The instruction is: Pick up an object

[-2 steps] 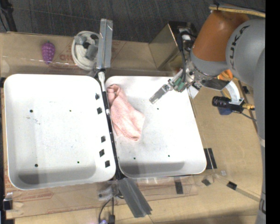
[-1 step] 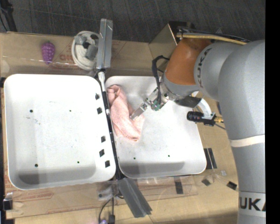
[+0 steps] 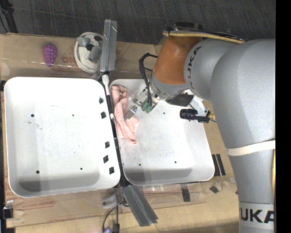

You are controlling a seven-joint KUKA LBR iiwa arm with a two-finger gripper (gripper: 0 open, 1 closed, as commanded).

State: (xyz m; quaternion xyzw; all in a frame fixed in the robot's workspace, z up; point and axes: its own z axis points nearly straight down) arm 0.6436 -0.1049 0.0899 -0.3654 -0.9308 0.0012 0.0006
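A pink cloth (image 3: pixel 123 113) lies crumpled along the left wall of the right bin (image 3: pixel 184 154). My gripper (image 3: pixel 137 107) hangs just right of the cloth's upper part, at the end of the orange-banded wrist (image 3: pixel 172 62). Its fingertips sit close to the cloth's edge, and I cannot make out any cloth between them. A small green piece (image 3: pixel 147 108) shows beside the gripper body.
The left bin (image 3: pixel 53 135) stands beside the right one, split by a grey divider with black clips (image 3: pixel 106 144). On the bench behind lie a purple grape-like toy (image 3: pixel 50 54) and a white coil (image 3: pixel 88 51). The arm's big grey body (image 3: pixel 242 96) covers the right side.
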